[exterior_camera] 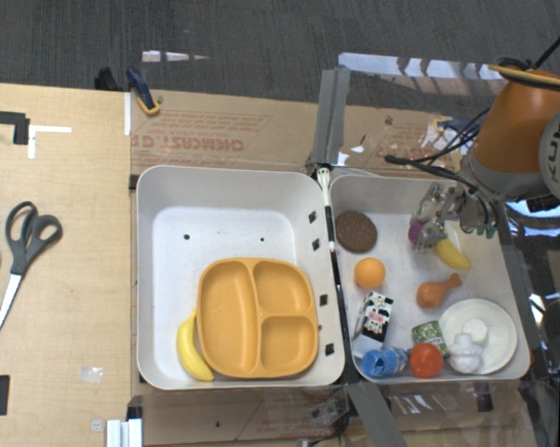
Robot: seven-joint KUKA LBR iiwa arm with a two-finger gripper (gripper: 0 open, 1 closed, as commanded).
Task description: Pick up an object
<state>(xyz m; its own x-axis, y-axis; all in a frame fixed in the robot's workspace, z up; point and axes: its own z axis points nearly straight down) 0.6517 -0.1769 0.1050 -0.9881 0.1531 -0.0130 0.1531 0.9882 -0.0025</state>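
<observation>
Left of frame: scissors [24,244] lie on the bare bench, well apart from the bins. Centre-left: the left bin [158,259] holds a yellow divided plate [257,316] with a banana [192,351] tucked against its lower-left rim. Centre-right: the right bin [397,200] holds a brown disc [357,231], an orange ball [370,272], a black-and-white carton [377,317], a blue cup [379,363], a green can [428,333], a red ball [426,360], a drumstick-shaped toy [438,290], a small yellow banana-like piece [453,255] and a white plate [493,334] bearing white lumps.

Upper right: the gripper [431,226] hangs low over the right bin's upper part, with a purple item [416,231] at its left side; whether that item sits between the jaws, and how wide they stand, cannot be told.

Likely task object: the purple item or the yellow piece just beside it.

Risk: with the two objects so close, the jaws may straddle both or nudge one aside, giving a loose hold; the bin's right wall is near and limits sideways travel. Open floor lies toward the brown disc.
</observation>
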